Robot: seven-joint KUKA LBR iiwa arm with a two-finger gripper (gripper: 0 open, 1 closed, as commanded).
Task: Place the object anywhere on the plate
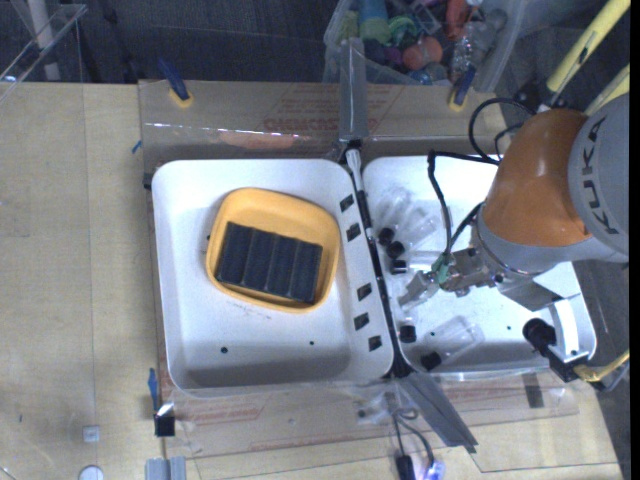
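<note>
Fingers (420, 286): spread not resolvable, cannot tell; low over right bin (470, 173) among clear objects (455, 333), likely picking. Yellow plate (272, 248) in left bin (190, 268) already carries black ridged block (271, 260).

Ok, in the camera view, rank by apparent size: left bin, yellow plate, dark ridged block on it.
1. Left bin: largest.
2. Yellow plate: sits inside the bin.
3. Dark ridged block: smallest, lying within the plate's rim.
</note>
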